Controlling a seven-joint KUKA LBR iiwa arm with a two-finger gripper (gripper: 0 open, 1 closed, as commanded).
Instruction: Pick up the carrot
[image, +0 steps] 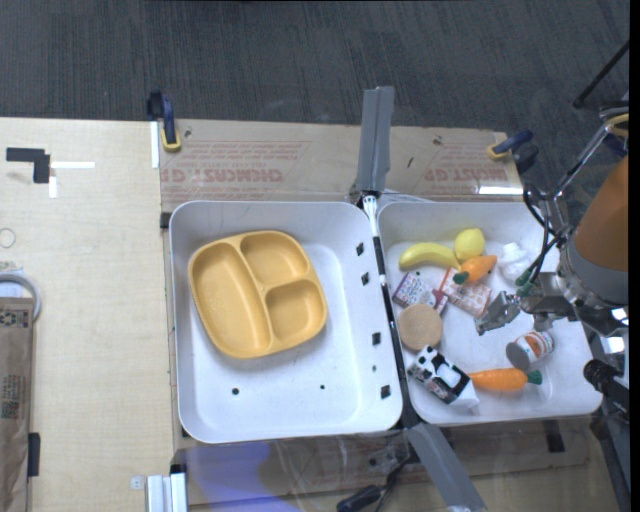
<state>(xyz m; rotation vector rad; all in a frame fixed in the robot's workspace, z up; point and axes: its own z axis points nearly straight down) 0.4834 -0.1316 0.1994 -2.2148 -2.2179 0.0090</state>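
Two orange carrots lie in the right bin (570, 400). One carrot (498, 379) rests near the front wall with its green end pointing right. A smaller carrot (478, 267) lies further back, beside the lemon (469, 243). My gripper (495, 317) reaches in from the right and hangs over the middle of this bin, between the two carrots and touching neither. It sits just left of a small can (530, 347).
The right bin also holds a banana (428, 256), a round cookie (420, 326), a black-and-white toy (441, 378), snack packets (410, 290) and a white crumpled item (513, 258). The left bin (200, 400) holds a yellow divided plate (258, 292).
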